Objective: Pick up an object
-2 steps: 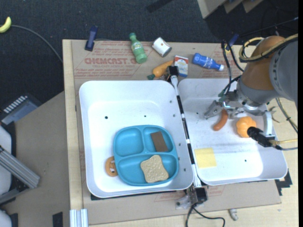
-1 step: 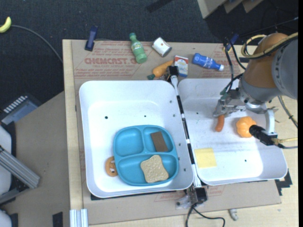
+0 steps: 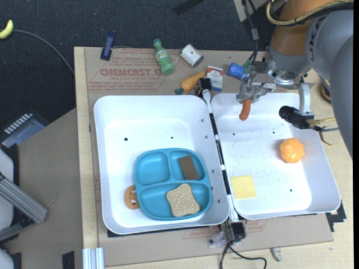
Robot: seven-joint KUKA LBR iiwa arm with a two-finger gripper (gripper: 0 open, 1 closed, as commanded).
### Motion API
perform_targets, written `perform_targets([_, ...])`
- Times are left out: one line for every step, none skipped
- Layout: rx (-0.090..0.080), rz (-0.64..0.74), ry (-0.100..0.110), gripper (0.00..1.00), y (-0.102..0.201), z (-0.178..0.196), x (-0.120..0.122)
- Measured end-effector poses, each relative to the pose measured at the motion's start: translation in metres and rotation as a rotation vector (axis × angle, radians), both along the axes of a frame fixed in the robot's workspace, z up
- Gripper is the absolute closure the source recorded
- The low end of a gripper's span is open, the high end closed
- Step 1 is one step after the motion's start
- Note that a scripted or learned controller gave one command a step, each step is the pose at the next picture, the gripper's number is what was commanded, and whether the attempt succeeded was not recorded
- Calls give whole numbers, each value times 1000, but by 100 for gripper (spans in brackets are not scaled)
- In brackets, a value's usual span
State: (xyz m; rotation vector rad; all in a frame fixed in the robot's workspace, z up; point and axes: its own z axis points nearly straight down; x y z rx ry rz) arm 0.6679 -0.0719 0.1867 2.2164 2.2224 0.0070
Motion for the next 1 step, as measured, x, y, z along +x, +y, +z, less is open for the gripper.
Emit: perform_targets([0, -1, 7, 100, 41, 14, -65])
